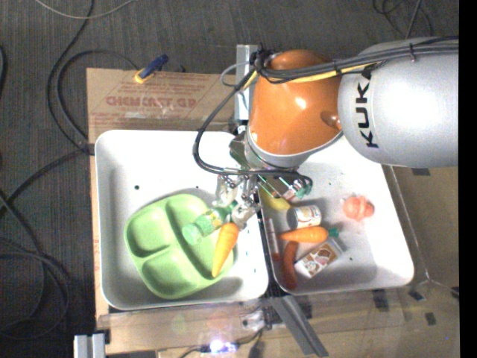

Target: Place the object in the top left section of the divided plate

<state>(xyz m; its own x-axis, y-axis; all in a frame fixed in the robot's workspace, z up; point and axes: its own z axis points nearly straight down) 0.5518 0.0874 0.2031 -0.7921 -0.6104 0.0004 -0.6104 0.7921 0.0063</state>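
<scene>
The green divided plate (143, 233) lies tilted in the left bin (112, 170). A small green bottle-shaped object (200, 228) rests on the plate's upper right part, beside a divider ridge. An orange carrot (223, 247) lies over the plate's right rim, pointing down. My gripper (235, 203) hangs just above and to the right of the green object, at the wall between the two bins. The orange wrist housing above hides much of it, so I cannot make out whether it touches the green object.
The right bin (387, 222) holds a second carrot (304, 235), a small can (305, 216), a pink object (358, 207), a red sausage (289, 264), a small carton (318, 257) and a yellow item (273, 201). Cables loop near the wrist.
</scene>
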